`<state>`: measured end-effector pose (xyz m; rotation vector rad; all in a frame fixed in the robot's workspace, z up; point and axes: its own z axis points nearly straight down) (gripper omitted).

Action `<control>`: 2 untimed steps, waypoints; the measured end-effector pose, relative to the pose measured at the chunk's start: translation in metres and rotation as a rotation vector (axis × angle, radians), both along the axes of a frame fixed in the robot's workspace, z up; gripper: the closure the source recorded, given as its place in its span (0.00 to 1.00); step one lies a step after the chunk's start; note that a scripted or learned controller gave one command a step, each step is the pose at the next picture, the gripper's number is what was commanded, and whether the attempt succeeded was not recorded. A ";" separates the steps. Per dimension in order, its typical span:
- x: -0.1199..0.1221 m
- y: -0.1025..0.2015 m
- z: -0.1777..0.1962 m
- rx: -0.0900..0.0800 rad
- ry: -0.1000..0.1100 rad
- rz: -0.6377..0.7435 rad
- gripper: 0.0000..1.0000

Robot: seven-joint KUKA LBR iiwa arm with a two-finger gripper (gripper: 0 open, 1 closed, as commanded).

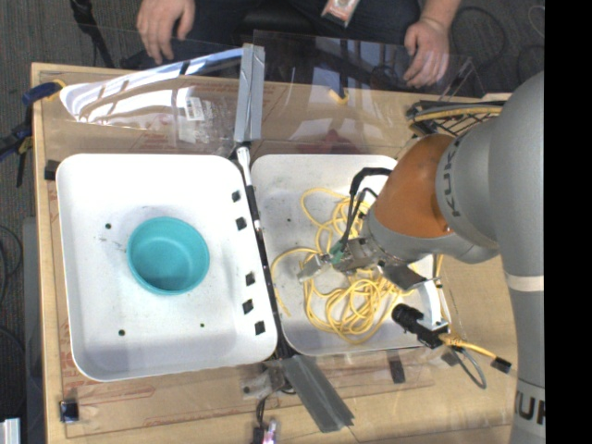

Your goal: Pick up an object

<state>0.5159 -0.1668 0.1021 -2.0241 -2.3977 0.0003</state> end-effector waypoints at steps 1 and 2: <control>0.001 0.001 0.010 0.001 0.001 0.005 1.00; 0.001 0.001 0.010 0.000 0.001 0.006 0.00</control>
